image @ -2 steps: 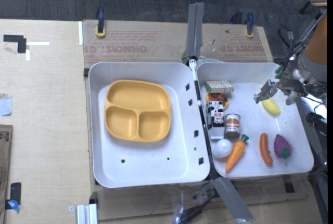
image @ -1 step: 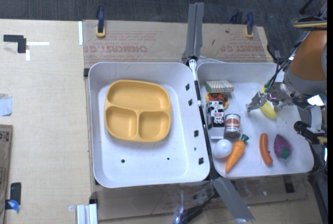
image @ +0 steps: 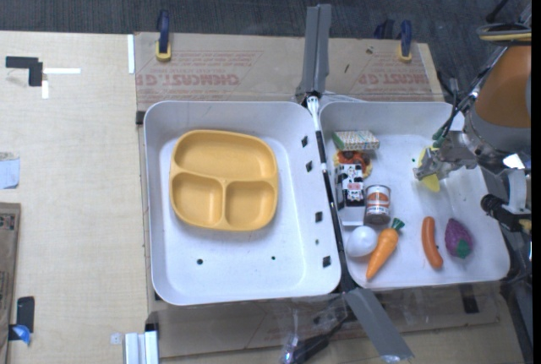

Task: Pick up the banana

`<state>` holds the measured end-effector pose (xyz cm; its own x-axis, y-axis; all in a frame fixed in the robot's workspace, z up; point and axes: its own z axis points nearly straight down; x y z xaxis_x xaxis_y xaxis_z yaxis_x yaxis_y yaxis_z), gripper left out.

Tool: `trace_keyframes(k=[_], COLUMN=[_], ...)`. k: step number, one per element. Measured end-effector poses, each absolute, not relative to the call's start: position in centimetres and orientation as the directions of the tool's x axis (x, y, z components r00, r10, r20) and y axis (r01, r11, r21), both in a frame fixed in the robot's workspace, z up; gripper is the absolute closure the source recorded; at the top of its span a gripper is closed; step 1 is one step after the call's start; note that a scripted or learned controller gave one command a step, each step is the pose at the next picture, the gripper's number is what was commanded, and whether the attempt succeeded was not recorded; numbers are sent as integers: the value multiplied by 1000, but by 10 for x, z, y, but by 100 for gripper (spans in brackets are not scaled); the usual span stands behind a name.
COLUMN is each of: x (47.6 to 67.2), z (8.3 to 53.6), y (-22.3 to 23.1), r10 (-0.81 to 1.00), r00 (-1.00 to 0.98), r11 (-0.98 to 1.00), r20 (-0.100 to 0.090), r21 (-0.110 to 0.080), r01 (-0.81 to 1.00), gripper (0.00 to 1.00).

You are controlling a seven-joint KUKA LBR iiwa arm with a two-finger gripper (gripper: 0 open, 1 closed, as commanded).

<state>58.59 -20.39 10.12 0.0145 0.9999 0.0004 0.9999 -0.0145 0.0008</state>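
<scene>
Gripper [image: 433,161] of the grey arm sits low in the right shallow white bin [image: 473,269], pinching a small yellow banana [image: 432,178] at its tip, apparently positioned for lifting; a divided yellow plastic plate [image: 225,181] occupies the left bin [image: 169,269].

Banana [image: 431,179]: small, yellow, only a short piece of it visible, right side of frame, in the right bin's upper right area. It sits right at the gripper [image: 428,169] fingertips, mostly covered by them. Can't tell if it's off the bin floor. Pose and full shape unclear.
</scene>
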Motion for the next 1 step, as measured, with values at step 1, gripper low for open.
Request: trace_keyframes(k=[1], x=[614], z=[200], y=[-188], r10=[950], r00=[312], r11=[-312], r20=[-2], r21=[-1], r01=[950], gripper=[100])
